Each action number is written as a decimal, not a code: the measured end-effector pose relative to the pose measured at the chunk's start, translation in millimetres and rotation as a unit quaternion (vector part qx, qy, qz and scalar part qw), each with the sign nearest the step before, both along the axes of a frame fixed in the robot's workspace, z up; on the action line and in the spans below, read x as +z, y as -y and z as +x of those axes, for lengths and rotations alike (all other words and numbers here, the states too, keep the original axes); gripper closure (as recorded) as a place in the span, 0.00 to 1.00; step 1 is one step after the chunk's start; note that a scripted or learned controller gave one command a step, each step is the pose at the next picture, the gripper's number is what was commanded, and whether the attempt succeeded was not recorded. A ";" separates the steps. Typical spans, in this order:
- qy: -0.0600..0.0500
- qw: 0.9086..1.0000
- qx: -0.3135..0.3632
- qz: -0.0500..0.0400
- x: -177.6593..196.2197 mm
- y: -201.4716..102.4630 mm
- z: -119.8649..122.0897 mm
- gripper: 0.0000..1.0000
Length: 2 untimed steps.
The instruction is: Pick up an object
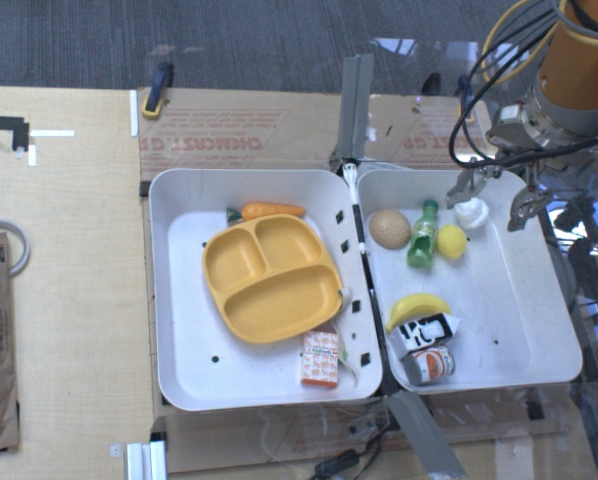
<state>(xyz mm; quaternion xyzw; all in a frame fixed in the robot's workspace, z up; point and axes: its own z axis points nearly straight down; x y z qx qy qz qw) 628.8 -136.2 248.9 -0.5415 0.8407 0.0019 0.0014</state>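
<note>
My gripper (pixel 495 198) hangs over the back of the right bin (pixel 524 298), open, with its two dark fingers spread wide and nothing between them. A small white object (pixel 471 211) lies just below the left finger (pixel 466 184); whether they touch I cannot tell. Close by to the left are a yellow lemon (pixel 452 242), a green bottle (pixel 422 236) and a tan round ball (pixel 389 228). Nearer the front lie a banana (pixel 419 308), a black-and-white carton (pixel 424 330) and a red-labelled can (pixel 431 365).
The left bin (pixel 179 298) holds a yellow divided plate (pixel 272 276), a carrot (pixel 271 210) behind it and an orange carton (pixel 320 358) at the front. A grey post (pixel 355 108) stands behind the divide between the bins. Cables loop around the arm at the upper right.
</note>
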 end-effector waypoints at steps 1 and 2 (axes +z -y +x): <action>0.000 0.992 0.124 0.000 -38.2 22.0 6.3 0.00; 0.002 0.963 0.269 0.000 4.7 11.8 4.7 0.00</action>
